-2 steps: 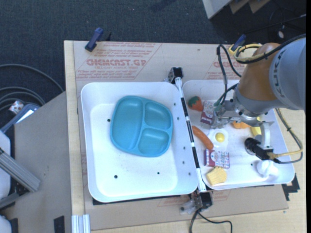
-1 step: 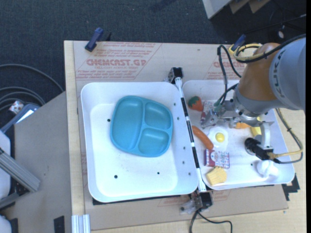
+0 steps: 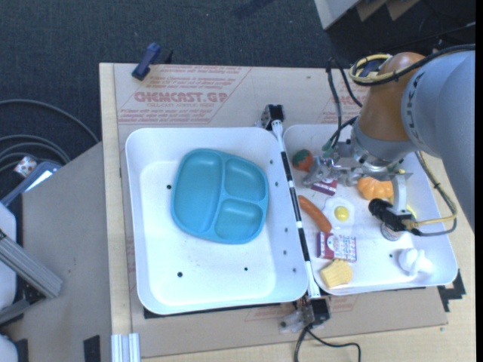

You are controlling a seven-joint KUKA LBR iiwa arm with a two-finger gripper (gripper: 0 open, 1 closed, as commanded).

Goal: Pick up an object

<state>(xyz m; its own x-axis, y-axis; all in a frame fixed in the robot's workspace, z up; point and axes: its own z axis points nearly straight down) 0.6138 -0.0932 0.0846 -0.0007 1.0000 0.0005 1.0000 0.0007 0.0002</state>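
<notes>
Plastic toy foods lie scattered in the right bin (image 3: 445, 266), and we take the fried egg (image 3: 342, 213) at its middle as our landmark. Left of the egg lies an orange sausage (image 3: 315, 213); below it, a printed packet (image 3: 336, 246), then a yellow waffle-like piece (image 3: 336, 273). Up and left sits a small red-and-green piece (image 3: 303, 157); to the right, an orange lump (image 3: 375, 188); far below right, a white object (image 3: 413, 260). We judge all of them light, stiff and somewhat slippery. The sausage looks the easiest, gripped across its narrow middle; the flat egg offers little to pinch. The gripper (image 3: 332, 173) hangs just above the egg, but the wrist hides its tips, so we cannot tell whether it is released or clenched. What lies beneath it is likewise hidden. The left bin (image 3: 151, 202) bears a blue divided plate (image 3: 220, 195).
</notes>
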